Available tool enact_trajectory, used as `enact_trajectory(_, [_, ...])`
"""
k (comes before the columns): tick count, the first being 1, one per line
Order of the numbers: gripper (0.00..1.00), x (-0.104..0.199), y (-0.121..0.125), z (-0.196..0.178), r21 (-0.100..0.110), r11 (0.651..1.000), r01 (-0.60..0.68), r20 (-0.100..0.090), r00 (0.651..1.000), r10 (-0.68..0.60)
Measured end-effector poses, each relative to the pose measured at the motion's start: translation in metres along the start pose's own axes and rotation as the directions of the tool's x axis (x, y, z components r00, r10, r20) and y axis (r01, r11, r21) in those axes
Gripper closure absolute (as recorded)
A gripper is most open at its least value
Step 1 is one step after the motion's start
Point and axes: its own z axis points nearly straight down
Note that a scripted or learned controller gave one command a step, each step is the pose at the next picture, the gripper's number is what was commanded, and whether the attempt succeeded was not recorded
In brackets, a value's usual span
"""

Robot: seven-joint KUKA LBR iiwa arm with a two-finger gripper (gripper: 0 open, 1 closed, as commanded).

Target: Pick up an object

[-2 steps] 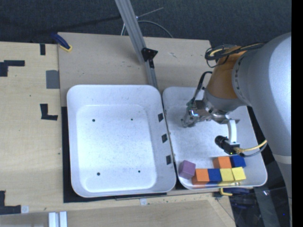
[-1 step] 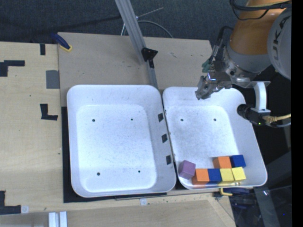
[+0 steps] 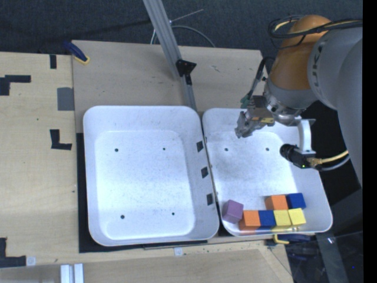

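My gripper (image 3: 243, 131) hangs over the far part of the right bin (image 3: 247, 161), with nothing visible between its fingers. Several small blocks lie along that bin's near edge: a purple block (image 3: 233, 210), an orange block (image 3: 251, 218), a blue block (image 3: 266, 218), a yellow block (image 3: 282, 218), another yellow block (image 3: 297, 216), a second orange block (image 3: 275, 203) and a second blue block (image 3: 295, 200). The gripper is well away from all of them, toward the far side.
The left bin (image 3: 144, 173) sits beside the right one. A slanted metal pole (image 3: 166, 31) rises behind the bins. A black cable fitting (image 3: 293, 154) with a yellow cable hangs off the wrist over the right bin's right side.
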Motion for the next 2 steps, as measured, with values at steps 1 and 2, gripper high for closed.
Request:
enact_trajectory(1, [1.0,-0.036,0.046,0.09,-0.001,1.0,0.0,0.001,1.0,0.0])
enact_trajectory(2, [1.0,-0.019,0.061,0.12,-0.005,1.0,0.004,-0.001,1.0,-0.004])
